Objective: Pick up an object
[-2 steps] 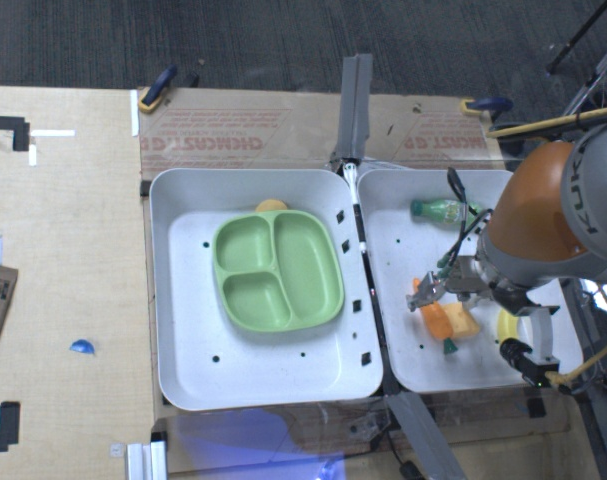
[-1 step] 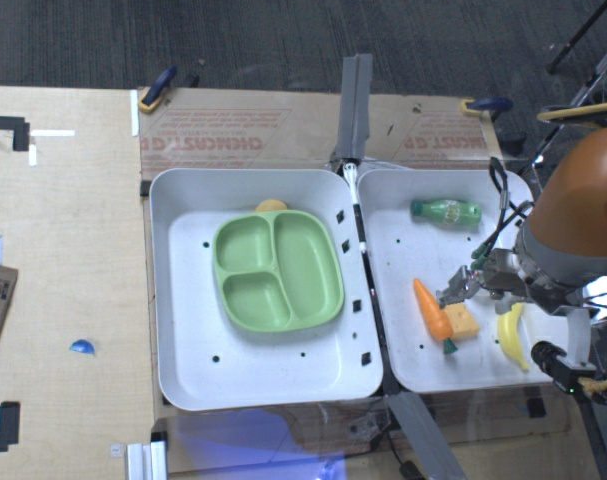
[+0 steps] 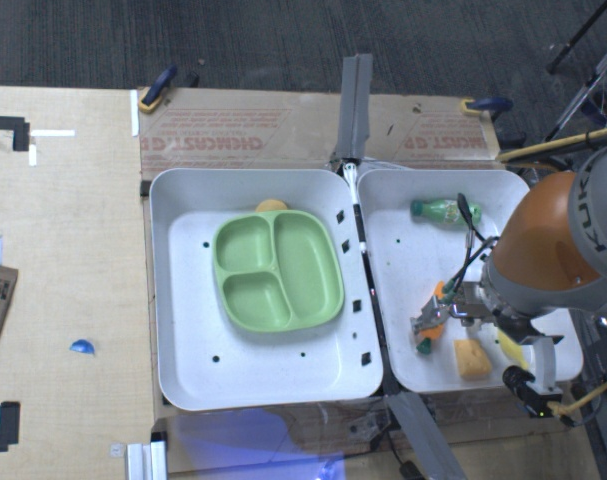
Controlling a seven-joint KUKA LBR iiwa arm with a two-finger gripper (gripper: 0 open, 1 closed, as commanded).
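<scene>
1. Small orange-and-green piece, carrot-like maybe, sitting low in the right bin, toward its near edge and a bit left of middle.
2. Lies right under the gripper, touching or nearly so; long axis hard to call, too small and half covered.
3. Can't tell whether the claw is spread or clamped, nor whether anything is actually gripped.
4. Tan sponge-like block just to the right, by the near edge.
5. Green bottle well apart, up by the far edge.
6. Green divided plate over in the left bin.
</scene>
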